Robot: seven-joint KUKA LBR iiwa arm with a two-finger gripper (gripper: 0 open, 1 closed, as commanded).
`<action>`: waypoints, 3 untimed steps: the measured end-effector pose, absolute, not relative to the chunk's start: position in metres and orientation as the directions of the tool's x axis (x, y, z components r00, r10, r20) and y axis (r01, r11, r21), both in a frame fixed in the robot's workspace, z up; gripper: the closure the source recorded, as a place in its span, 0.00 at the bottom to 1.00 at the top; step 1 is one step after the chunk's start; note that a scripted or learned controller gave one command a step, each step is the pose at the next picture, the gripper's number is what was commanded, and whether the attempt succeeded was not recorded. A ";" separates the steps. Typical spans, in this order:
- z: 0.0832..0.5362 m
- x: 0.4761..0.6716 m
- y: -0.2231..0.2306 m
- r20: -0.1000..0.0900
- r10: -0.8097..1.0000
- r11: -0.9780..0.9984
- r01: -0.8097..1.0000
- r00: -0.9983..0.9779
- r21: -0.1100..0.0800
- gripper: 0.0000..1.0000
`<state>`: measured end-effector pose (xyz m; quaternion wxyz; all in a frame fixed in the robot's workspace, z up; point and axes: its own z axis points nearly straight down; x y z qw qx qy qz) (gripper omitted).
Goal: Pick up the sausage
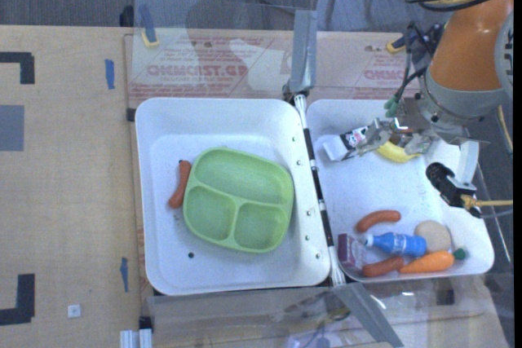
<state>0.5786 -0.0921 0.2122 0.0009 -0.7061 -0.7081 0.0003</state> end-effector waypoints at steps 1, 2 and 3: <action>0.110 0.530 -0.132 0.000 1.000 0.004 1.000 -0.004 0.000 0.00; 0.097 0.571 -0.143 -0.001 1.000 -0.009 1.000 0.009 0.002 0.00; 0.102 0.559 -0.116 0.001 1.000 -0.021 1.000 0.021 -0.002 0.00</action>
